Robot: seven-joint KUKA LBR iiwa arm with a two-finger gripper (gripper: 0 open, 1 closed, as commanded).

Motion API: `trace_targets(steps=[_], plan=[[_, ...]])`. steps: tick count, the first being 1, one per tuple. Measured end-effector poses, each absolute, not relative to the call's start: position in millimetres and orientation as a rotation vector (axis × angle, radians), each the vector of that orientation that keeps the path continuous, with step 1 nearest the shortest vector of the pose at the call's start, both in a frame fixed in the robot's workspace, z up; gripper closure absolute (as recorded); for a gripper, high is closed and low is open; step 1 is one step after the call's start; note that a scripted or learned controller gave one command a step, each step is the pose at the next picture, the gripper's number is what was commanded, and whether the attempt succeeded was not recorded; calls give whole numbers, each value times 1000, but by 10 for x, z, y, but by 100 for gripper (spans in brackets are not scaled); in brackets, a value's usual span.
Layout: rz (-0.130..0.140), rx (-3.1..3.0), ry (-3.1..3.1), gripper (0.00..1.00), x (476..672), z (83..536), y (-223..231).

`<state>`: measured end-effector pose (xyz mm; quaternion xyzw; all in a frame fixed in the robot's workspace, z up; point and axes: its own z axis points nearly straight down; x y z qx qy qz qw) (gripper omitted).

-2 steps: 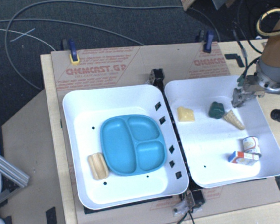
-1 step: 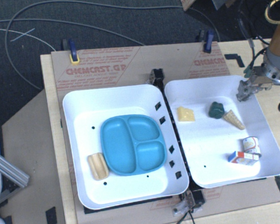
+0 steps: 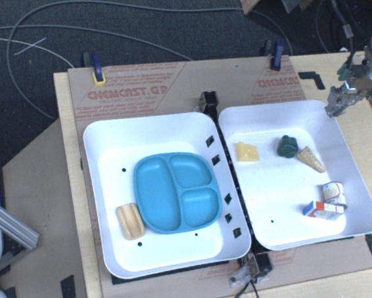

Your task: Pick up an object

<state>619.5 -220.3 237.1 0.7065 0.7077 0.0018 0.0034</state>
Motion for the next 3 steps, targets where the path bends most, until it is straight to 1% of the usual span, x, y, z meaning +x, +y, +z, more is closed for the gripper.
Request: trace_targets(steps=[1, 3], plan=[[4, 2217, 2220, 100, 6204, 2678, -2205], [1, 2217, 2228, 100, 6283, 2767, -1243]])
